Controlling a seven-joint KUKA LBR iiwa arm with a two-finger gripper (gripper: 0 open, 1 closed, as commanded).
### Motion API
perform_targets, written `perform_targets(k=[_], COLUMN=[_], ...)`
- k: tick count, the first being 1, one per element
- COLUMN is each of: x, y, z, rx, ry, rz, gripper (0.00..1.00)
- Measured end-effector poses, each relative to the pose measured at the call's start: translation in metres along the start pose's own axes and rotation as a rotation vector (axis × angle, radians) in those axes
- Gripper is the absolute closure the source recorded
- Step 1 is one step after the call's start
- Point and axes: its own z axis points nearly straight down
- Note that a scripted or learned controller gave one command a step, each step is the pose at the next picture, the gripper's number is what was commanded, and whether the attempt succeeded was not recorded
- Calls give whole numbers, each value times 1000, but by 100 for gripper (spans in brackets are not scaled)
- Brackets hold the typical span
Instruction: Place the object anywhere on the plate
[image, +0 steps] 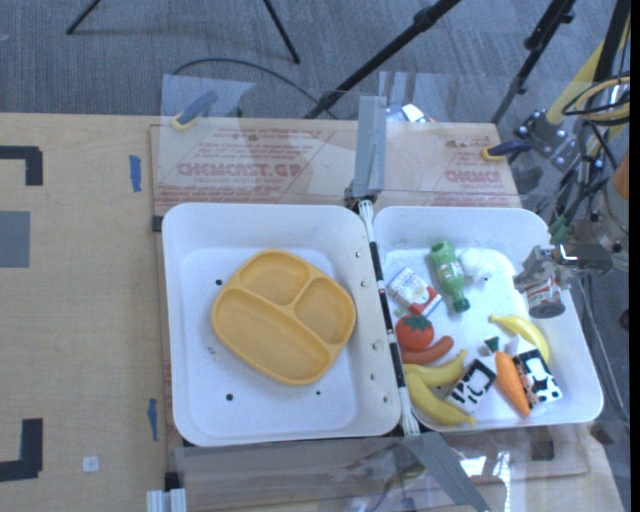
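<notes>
Plate (284, 316), yellow and split into three compartments, lies bare in the left bin (190, 300); by that showing no object has been delivered, and the whole of the transfer appears to remain. Right bin (590, 385) carries the candidate objects: a green bottle (449, 275), a white lump (485, 263) beside it, a small red-and-white packet (409, 288), a tomato (414, 329) touching a red sausage (430, 350), two bananas at the near edge (434, 392), a third banana (524, 333) toward the right wall, a carrot (512, 383), and two black-and-white pieces (473, 383) (538, 378) flanking it.

Claw (543, 280) sits at the right wall of the right bin, over or against the rim. A reddish-and-white shape lies close under it, but whether that is a grasped object or part of the tool is too blurred to judge, and its state, clenched or released, cannot be told.

Which object the task means is therefore uncertain; all visible candidates rest in the right bin, well apart from the plate.

Open room: the plate has white bin floor on every side, so a drop anywhere on it looks easy. The raised double rim (372, 300) between the bins, with an upright grey post (369, 150) at its far end, is the edge a carried object must clear. The right bin is crowded along its near side, looser toward the far wall.
</notes>
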Motion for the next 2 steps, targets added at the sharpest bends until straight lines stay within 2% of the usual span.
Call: perform_targets(k=[1, 2], x=[0, 14], y=[0, 23], z=[0, -39], rx=[0, -2], ry=[0, 0], rz=[0, 107], gripper=[0, 0])
